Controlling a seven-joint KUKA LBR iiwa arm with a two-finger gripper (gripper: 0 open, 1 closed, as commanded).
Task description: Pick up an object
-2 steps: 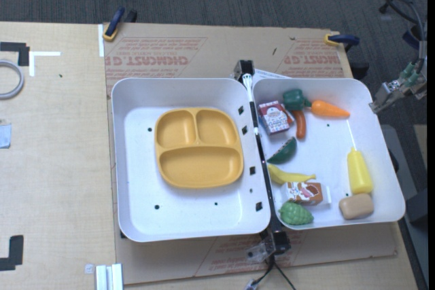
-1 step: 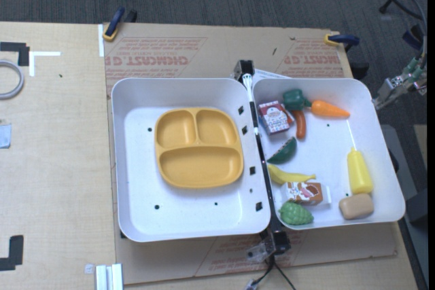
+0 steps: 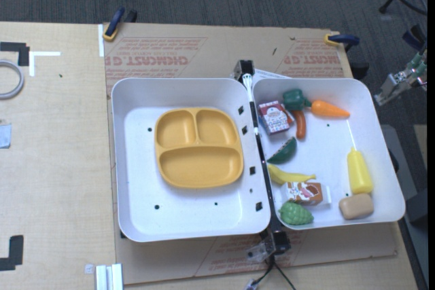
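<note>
The right bin [image 3: 380, 125] holds several toy foods. An orange carrot [image 3: 329, 109] and a dark green pepper [image 3: 293, 98] lie at its far end. Beside them are a red-and-white carton [image 3: 275, 117] and a red sausage [image 3: 300, 124]. A green pod [image 3: 283, 151] and a yellow banana [image 3: 289, 175] lie along the left wall. At the near end are a small red-brown packet [image 3: 309, 193], a green leafy piece [image 3: 296, 214], a tan bun [image 3: 355, 206] and a yellow cylinder [image 3: 359, 172].
The left bin [image 3: 132, 146] carries a yellow divided plate [image 3: 199, 147]. Both bins rest on cardboard [image 3: 177, 54] held by blue-and-yellow clamps [image 3: 114, 24]. A small metal fixture [image 3: 406, 77] stands off the bench at the right edge.
</note>
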